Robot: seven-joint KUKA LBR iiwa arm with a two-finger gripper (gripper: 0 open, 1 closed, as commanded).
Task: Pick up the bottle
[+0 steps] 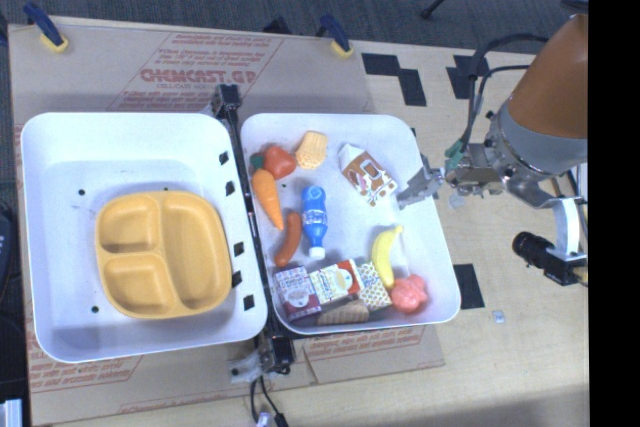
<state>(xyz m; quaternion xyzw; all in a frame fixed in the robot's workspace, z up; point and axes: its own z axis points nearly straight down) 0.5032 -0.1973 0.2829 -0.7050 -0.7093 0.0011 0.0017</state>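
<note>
- Hovering over the right bin's [432, 215] outer rim: gripper [418, 187], grasping nothing; whether parted or clenched, cannot tell.
- Lying well inward from gripper: bottle [314, 217], beside sausage [289, 237], carrot [266, 197] beyond.
- Risking a snag on sausage, or bottle rolling off.

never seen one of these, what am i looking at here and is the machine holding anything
This is one camera fixed above a bench, looking down at a slant. The grey and orange shape at the right is a robot arm; its end effector hovers over the right edge of the right bin, with nothing seen in it. That bin holds toy food: a blue bottle in the middle, a carrot, a sausage, a banana, corn and small cartons. The left bin holds a yellow divided plate. The bottle is what it should pick up.
</note>
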